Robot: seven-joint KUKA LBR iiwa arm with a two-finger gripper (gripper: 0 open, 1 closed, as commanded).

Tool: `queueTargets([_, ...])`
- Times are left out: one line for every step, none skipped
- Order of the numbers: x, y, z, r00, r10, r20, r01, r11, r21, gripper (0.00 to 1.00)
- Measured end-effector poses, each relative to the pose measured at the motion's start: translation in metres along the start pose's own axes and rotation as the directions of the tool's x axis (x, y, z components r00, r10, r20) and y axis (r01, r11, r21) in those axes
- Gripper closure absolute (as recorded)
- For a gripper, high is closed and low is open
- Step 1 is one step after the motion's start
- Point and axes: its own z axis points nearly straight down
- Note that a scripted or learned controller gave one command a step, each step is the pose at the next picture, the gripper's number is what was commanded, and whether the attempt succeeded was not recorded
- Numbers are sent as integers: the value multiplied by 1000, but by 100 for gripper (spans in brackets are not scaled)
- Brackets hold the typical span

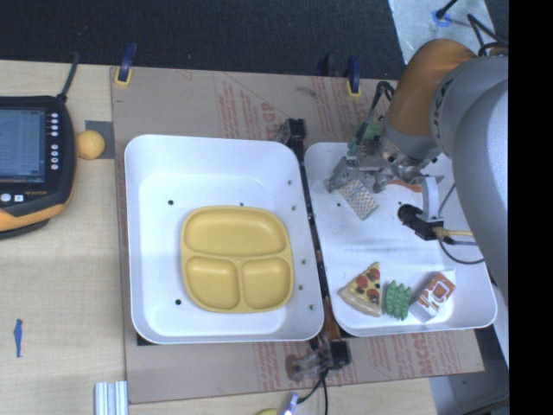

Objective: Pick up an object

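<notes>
**Gripper low in right bin, over checkered item**

Fingers are seen as grey metal prongs angled down over the back part of the right bin; whether they are spread or closed cannot be told, since the wrist blocks the gap. Gripper is positioned right above a small checkered object, which lies tilted on the bin floor. Contact between the two cannot be confirmed, and nothing is clearly seen clamped.

Counts:
- 2 white bins, set side by side, edges nearly touching. The left bin is occupied by 1 yellow divided tray with 3 compartments: one long at the back, two smaller at the front.
- 4 small objects are seen in the right bin: the checkered one near the gripper, plus 3 lined up along the front edge: 1 pizza slice toy, 1 green spiky piece, 1 orange-and-white box. Pizza and green piece are just beside each other; the box is just beside the green piece.
- 1 arm, grey with an orange band, entering from the right, over the right bin's back corner.
- 1 teach pendant is laid on the bench at far left, with 1 orange ball just beside it.
- 3 blue clamps are counted along the back edge of the brown board under the bins.
</notes>
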Motion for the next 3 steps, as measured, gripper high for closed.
queueTargets([-35, 0, -1, 1000, 3, 2, -3, 1000, -4, 0])
queueTargets([-34, 1, -12, 1000, -1, 2, 1, 1000, -4, 100])
queueTargets([37, -45, -101, 1000, 0, 0, 0, 1000, -2, 100])
